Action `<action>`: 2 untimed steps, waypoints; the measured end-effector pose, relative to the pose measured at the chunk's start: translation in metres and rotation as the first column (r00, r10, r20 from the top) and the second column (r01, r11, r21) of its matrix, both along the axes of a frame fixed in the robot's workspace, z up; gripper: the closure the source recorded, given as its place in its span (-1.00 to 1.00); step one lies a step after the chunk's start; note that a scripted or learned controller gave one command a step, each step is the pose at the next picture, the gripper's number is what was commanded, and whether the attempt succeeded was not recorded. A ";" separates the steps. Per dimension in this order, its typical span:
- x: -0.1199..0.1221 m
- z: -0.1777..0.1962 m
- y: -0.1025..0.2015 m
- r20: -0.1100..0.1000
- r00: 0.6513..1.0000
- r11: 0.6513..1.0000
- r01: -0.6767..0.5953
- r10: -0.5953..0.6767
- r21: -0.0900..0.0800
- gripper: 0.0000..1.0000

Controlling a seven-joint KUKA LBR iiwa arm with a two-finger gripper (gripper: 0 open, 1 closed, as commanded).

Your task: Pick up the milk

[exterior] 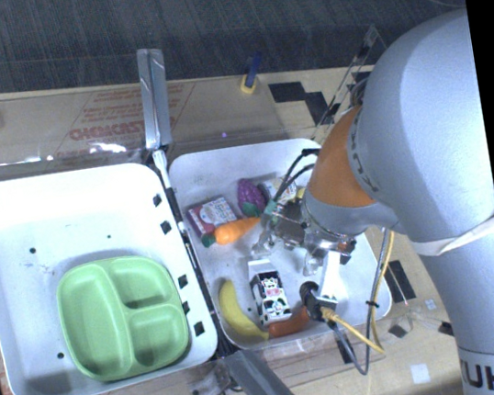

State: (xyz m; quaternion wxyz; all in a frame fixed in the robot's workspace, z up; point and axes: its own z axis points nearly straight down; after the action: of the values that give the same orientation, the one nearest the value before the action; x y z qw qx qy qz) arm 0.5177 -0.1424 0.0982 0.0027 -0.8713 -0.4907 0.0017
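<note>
The milk is a small white carton with black cow patches. It lies in the right bin, near the front wall, between a banana and the arm's cables. My gripper hangs below the orange wrist band, over the middle of that bin. It is just above and slightly right of the carton's top end, beside an orange carrot. The carton rests on the bin floor, and nothing shows between the gripper's tips.
A banana lies left of the milk, a brown sausage at its front. A carrot, a pink box and a purple fruit sit further back. The left bin holds a green divided plate.
</note>
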 end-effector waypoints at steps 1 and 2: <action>-0.041 -0.007 0.039 0.004 0.959 0.959 -0.284 0.284 0.001 -1.00; -0.041 -0.006 0.000 0.006 0.865 0.865 -0.502 0.502 -0.002 -1.00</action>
State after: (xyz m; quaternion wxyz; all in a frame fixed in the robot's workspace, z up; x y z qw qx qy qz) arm 0.4765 -0.1423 0.0917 0.0003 -0.7138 -0.7003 0.0000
